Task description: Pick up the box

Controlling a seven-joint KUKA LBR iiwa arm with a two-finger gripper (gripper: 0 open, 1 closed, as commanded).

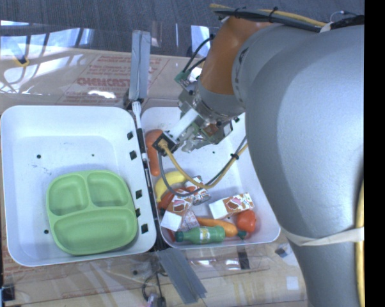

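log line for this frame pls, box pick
gripper low over right bin | nothing seen between fingers | boxes lie among clutter | green tray in left bin

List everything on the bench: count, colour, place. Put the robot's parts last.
Shallow white plastic bins: two, white, side by side on the bench.
Green divided plastic tray: one, light green, three compartments, in the left bin toward its near side.
Small brown-and-white cartons: about three, brown and white, in the right bin's pile.
Green plastic bottle: one, green, lying at the right bin's near edge.
Red tomato-like toy: one, red, right bin's near right corner.
Yellow banana-like toy: one, yellow, right bin's left side.
Orange carrot-like toys: two, orange, right bin.
Grey arm with orange band: one, over the right bin.
Gripper: one, above the pile.
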